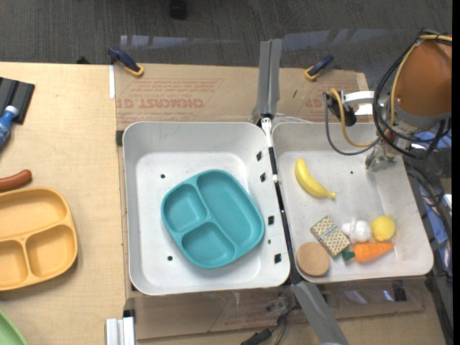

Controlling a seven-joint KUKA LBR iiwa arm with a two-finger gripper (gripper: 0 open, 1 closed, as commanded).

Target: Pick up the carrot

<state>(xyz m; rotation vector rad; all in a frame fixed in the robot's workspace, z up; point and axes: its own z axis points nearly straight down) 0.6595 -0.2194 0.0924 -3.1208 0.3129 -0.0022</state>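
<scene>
While the grey arm's tool [379, 158] hangs over the far edge of the right-hand shallow white bin [359, 157], can't tell how it's set; the small orange plastic carrot [371, 251] lies flat near that bin's front right corner, well apart from the tool; a round yellow lemon [384, 227] sits just behind the carrot; a yellow banana [312, 179] lies further back, to the carrot's left.

Teal tray [212, 218] in left bin [136, 192]; banana [312, 178], lemon [384, 227] in rt bin [413, 214].
</scene>
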